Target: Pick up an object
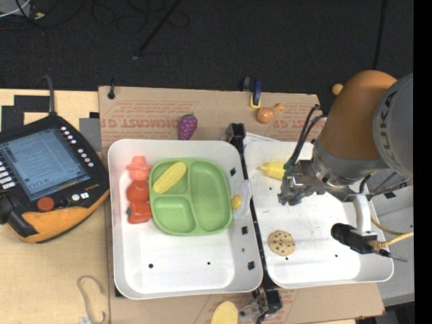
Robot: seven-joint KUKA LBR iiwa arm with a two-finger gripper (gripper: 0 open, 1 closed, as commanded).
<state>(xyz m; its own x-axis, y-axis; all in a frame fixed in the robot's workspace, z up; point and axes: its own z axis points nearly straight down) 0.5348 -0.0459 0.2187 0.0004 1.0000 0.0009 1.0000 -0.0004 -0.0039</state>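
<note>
The right side of the frame is being taken up by the grey and orange arm [368, 130], reached in over the right bin [378, 265]. To the left, the left bin [175, 275] is being occupied by a green divided plate [196, 211], with a yellow corn cob [168, 176] lying in its upper-left compartment and a red figure [138, 191] lying just beside the plate's left rim. In the right bin, the gripper [291, 196] is being held low, near the bin's upper-left part; whether it is spread or pressed together cannot be told from this slant, and nothing is seen pinched. A small yellow object [273, 171] is lying just up-left of the gripper, close to the bin's upper-left corner. Lower down, a cookie [281, 243] is lying flat, well clear of the walls. The yellow object is judged the likeliest target: probably light, smooth plastic, possibly slippery, best taken across its narrow middle. The flat cookie would be harder to get under.
</note>
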